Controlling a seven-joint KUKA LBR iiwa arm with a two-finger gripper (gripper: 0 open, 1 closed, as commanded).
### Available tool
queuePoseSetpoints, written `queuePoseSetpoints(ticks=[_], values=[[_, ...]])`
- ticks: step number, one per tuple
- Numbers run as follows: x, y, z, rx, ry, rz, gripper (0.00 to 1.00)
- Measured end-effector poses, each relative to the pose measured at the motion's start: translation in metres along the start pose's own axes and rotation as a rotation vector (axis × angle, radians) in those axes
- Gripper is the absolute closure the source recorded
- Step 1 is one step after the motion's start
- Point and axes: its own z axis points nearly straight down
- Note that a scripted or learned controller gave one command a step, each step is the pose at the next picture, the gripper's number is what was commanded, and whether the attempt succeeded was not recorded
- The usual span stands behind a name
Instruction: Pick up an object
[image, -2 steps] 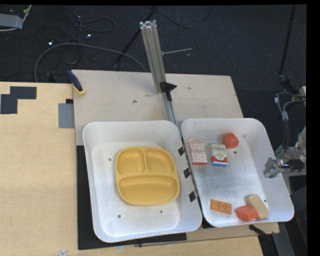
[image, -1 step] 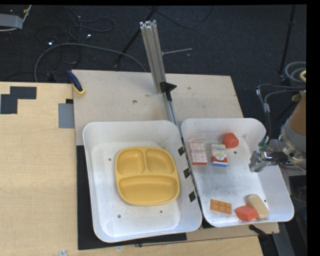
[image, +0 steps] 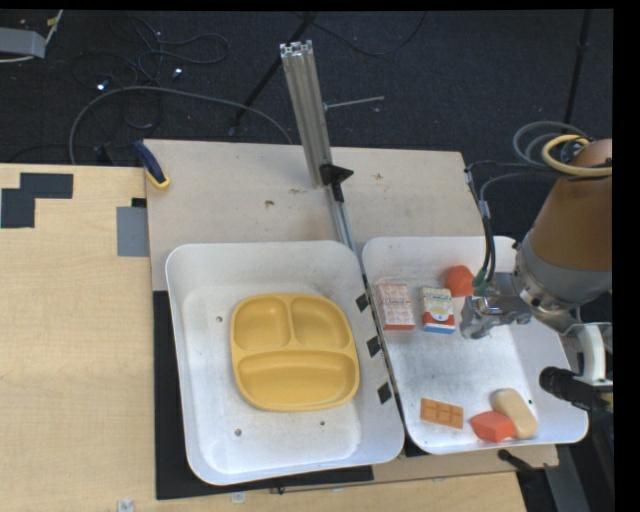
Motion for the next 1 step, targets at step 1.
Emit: queuePoseSetpoints(ticks=[1], values=[[0.0474, 0.0217, -0.0073, -0.003, -0.001, -0.001, 1.0]])
